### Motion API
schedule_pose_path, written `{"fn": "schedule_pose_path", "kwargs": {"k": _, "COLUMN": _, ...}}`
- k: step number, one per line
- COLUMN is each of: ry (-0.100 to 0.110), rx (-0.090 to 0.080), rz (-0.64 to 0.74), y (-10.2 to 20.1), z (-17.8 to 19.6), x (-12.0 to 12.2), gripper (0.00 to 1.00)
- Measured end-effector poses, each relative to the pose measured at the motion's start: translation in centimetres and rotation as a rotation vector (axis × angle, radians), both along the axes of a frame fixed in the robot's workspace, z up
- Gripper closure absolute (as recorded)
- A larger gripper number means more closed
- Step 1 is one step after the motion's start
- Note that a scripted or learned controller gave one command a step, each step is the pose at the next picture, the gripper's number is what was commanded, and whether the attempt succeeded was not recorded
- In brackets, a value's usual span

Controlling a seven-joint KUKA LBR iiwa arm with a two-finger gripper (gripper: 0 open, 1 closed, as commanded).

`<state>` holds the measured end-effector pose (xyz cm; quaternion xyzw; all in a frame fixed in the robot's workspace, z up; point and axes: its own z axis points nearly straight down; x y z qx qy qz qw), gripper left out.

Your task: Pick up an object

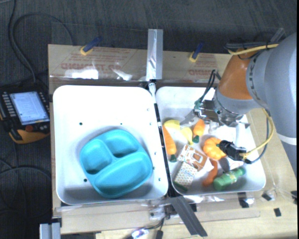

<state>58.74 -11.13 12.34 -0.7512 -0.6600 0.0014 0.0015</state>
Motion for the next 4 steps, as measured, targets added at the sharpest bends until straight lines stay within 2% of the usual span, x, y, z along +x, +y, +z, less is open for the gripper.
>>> {"fn": "schedule_pose_path", "kwargs": {"k": 1, "ry": -0.009, "rx": -0.003, "rz": 0.128, "y": -1.3, "z": -3.4, "x": 1.5, "gripper": 0.0}}
{"fn": "schedule_pose_path", "kwargs": {"k": 2, "ry": -0.012, "rx": -0.003, "rz": 0.129, "y": -1.2, "z": -2.5, "x": 1.5, "gripper": 1.0}}
{"fn": "schedule_pose_path", "kwargs": {"k": 3, "ry": -0.001, "rx": -0.004, "rz": 0.012, "y": -2.3, "z": 8.2, "x": 4.9, "gripper": 1.0}}
{"fn": "schedule_pose_path", "kwargs": {"k": 4, "ry": 0.0, "rx": -0.003, "rz": 0.127, "y": -1.7, "z": 6.5, "x": 0.7, "gripper": 1.0}}
